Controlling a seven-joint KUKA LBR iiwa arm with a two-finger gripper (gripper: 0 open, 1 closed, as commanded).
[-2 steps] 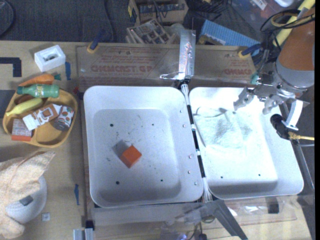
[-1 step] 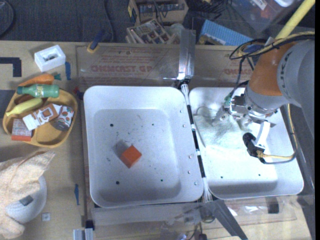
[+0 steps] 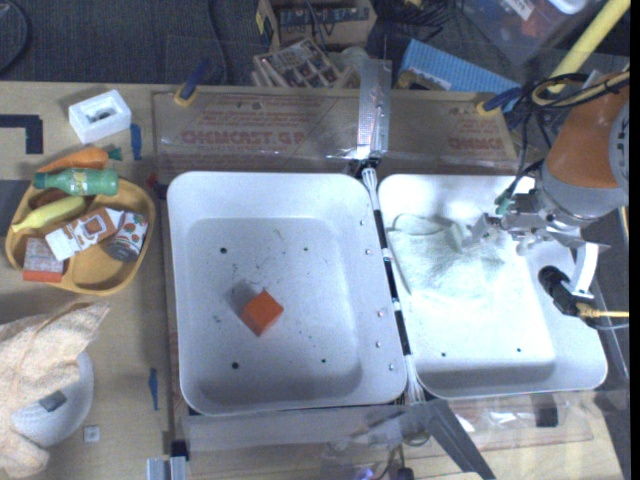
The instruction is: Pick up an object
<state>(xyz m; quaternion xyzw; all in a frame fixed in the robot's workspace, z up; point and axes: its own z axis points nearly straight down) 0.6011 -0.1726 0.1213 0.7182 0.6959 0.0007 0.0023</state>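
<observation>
At the far left of the bench, a yellow bowl [image 3: 80,268] holds toy food: a green bottle [image 3: 78,181], a banana [image 3: 45,214], an orange piece at the top and some small printed packs. Above it sits a small white box [image 3: 100,115], and below it lie a pale cloth [image 3: 45,353] and a grey-white object near the bottom corner. Next comes the left bin [image 3: 190,268], and on its floor, a little left of and below its middle, rests the orange cube [image 3: 263,312], standing alone with a short shadow on its upper-left side; a few dark specks dot the floor around it. A ridge [image 3: 385,268] joins the two bins where their rims meet. Beyond it is the right bin [image 3: 580,368], whose floor looks scuffed and grey in its upper half. The gripper [image 3: 478,230] hangs over that scuffed patch in the upper part of the right bin, pointing left from the grey wrist and orange band at the right edge. Whether it is wide or narrow cannot be told at this blur, and nothing shows between its tips. The cube lies well apart from it, to its left and lower, across the ridge in the other bin.
</observation>
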